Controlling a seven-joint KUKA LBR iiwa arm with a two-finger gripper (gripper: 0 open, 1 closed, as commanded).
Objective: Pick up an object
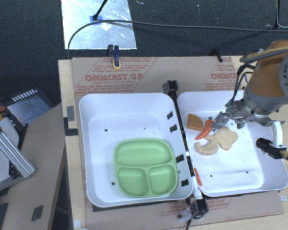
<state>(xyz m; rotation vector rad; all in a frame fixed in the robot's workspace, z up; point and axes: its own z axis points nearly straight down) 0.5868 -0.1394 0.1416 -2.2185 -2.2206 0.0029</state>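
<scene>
My gripper [221,118]: low in the right white bin [272,179], near its back edge; I cannot tell the state of my jaws.
Red-orange chilli-shaped toy [204,129]: just beside my tips, likely my target.
Tan toast-like slices [226,137]: clustered close, crowding a clean pick.
Orange cracker-like wedge [194,121]: near the dividing wall.
Green three-compartment plastic tray [144,166]: left white bin [98,119], front edge.

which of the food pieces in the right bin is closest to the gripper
The red-orange chili pepper: its upper end lies right at the gripper. The brown cracker, toast slice and pale piece lie farther off.
</scene>
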